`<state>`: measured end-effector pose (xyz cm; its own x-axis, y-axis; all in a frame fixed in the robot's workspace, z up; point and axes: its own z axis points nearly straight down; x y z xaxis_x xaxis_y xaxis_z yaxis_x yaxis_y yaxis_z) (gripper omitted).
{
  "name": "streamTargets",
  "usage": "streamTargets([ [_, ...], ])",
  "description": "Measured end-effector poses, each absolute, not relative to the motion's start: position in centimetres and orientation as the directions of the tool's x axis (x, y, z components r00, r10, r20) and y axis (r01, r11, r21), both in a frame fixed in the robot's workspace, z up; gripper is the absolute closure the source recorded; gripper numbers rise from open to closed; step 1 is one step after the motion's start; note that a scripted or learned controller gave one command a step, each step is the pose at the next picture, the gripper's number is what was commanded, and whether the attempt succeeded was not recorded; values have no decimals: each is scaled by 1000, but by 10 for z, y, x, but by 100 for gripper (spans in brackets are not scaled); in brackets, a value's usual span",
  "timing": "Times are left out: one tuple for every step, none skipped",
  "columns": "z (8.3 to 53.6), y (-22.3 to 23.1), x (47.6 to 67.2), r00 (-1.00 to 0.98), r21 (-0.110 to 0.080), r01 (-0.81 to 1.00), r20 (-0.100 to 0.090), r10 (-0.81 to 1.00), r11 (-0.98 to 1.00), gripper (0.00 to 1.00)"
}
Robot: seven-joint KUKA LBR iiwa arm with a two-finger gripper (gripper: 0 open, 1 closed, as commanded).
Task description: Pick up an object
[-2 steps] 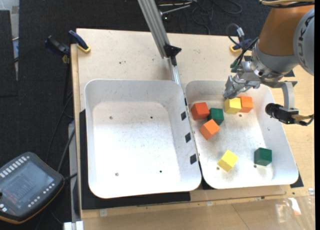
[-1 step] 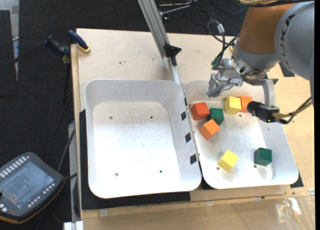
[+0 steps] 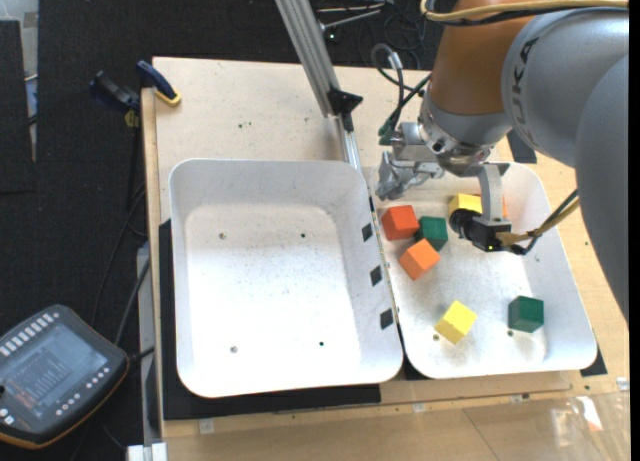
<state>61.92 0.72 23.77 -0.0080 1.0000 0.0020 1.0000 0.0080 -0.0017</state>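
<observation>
The right bin point(image 3: 560, 349) holds several small blocks. A red-orange cube point(image 3: 401, 220), a dark green cube point(image 3: 434, 230) and an orange cube point(image 3: 420, 257) cluster near its upper left. A yellow cube point(image 3: 457, 321) and another green cube point(image 3: 526, 314) lie nearer the front. A yellow block point(image 3: 466, 205) sits partly hidden behind a black fitting on the arm. My gripper point(image 3: 393, 181) hangs at the bin's upper left corner, just above and behind the red-orange cube, with nothing seen in it.
The left bin point(image 3: 200, 189) stands beside the right one, and their rims meet at the middle. A slanted aluminium bar point(image 3: 305, 34) runs down to the back of the bins. A blue and yellow clamp point(image 3: 150, 84) lies at the bench's back left. A teach pendant point(image 3: 50, 374) sits off the bench at the front left.
</observation>
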Motion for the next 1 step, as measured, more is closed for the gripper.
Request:
streamTargets([
  [228, 64, 606, -8, -2, 1000, 2, 1000, 8, 100],
])
